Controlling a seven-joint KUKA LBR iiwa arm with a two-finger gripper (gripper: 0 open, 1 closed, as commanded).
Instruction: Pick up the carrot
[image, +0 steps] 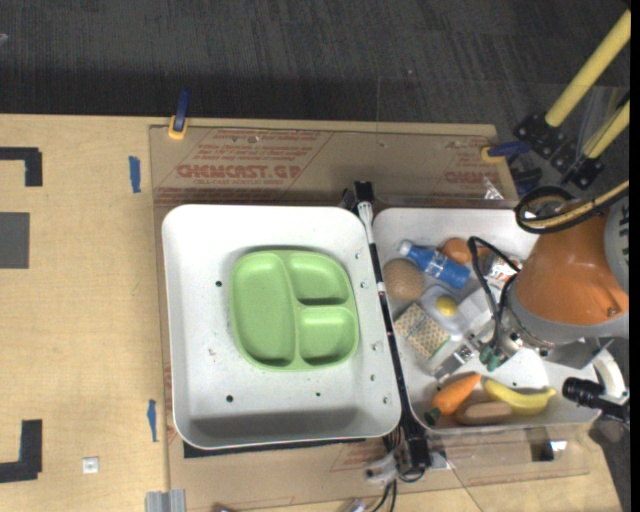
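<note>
Beside the curved banana (520, 396), a smooth tapered carrot (456, 391); hand's (478, 347) grip unclear.

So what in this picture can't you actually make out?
- Gripper: the arm's orange band covers most of it, so whether it is open or shut cannot be told.
- Right bin: its right part is hidden under the arm.
- Carrot: its right end is tucked behind the banana.
- Blue bottle: label too small to read.
</note>
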